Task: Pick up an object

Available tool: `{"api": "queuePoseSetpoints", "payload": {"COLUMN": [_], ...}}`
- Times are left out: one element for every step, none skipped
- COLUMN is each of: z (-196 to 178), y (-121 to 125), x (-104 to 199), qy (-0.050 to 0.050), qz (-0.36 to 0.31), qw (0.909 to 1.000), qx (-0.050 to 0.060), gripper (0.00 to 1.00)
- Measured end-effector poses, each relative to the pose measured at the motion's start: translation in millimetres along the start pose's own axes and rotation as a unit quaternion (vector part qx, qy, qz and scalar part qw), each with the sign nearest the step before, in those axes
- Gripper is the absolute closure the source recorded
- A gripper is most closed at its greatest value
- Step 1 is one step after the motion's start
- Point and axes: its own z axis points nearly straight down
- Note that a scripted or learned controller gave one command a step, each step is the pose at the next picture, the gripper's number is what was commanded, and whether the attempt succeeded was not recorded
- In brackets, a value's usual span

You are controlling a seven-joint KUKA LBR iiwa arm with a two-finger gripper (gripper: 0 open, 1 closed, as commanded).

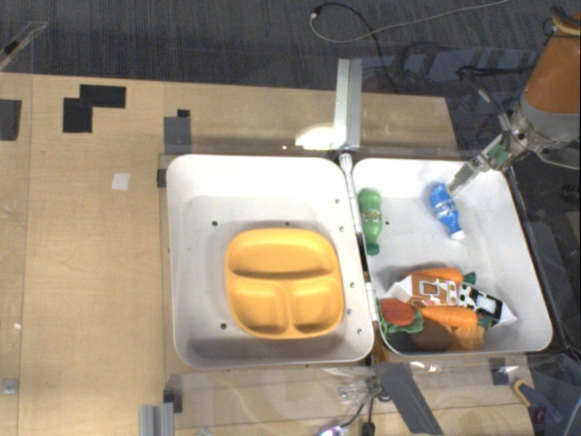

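A small blue bottle (pixel 445 209) lies in the upper part of the right bin (pixel 508 243). My gripper (pixel 461 180) hangs just above and to the right of it, its tip close to the bottle's upper end, and nothing shows in its hold. A green bottle (pixel 369 216) lies along the right bin's left wall. At that bin's front sits a heap of things: an orange carrot-like toy (pixel 454 318), a red piece (pixel 396 312), a brown item (pixel 434 336) and a printed package (pixel 440 289) with a black-and-white end.
A yellow divided tray (pixel 283 280) lies in the middle of the left bin (pixel 195 243). A metal post (pixel 349 107) stands behind the divider between the bins. The arm's orange band (pixel 556 75) is at the upper right.
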Motion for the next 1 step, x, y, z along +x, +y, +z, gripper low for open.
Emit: {"api": "queuePoseSetpoints", "payload": {"z": [82.5], "y": [-2.7], "x": [6.8], "qy": [0.005], "qz": [-0.102], "qw": [0.9947], "qx": [0.01], "gripper": [0.0]}}
